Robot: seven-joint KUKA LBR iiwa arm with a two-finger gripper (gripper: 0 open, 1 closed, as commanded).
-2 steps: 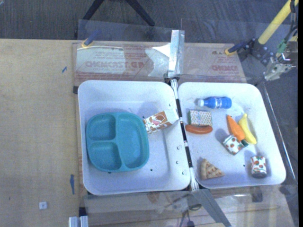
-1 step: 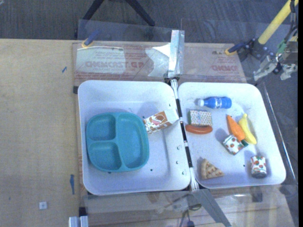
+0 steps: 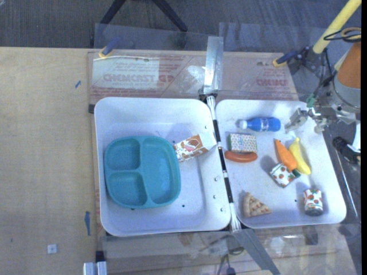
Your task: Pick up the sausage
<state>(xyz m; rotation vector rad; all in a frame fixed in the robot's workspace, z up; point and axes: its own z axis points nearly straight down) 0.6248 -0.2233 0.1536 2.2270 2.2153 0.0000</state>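
Sausage [image 3: 241,156]: lies in the right bin [image 3: 335,211], at the bin's left side, close to the divider between the two bins. It is a reddish-orange link, flat on the bin floor, with its long axis running roughly nine to three o'clock across the view. A small green-and-pink box [image 3: 243,142] sits just beside it at twelve o'clock, apparently touching or nearly so. A pizza-slice toy [image 3: 254,205] lies apart from it toward five o'clock.

Gripper [image 3: 299,119]: stands over the upper right part of the right bin, near the cap end of the blue bottle [image 3: 261,124]. Nothing is visible between its parts. The metal at its tip is too small and cluttered to judge how wide it stands, so I cannot tell.

Governing relation: the sausage lies at about eight o'clock from the gripper, well apart, with the bottle and the box in the ground between. In my judgement the approach must travel down-left across the bin and close across the short axis of the link, that is, along the twelve-to-six line.

Arm pose: the grey arm with its orange band [image 3: 351,67] enters from three o'clock, the wrist hanging over the bin's right rim.

Risk, as a judgement: the adjoining box leaves little clearance on the twelve o'clock side.
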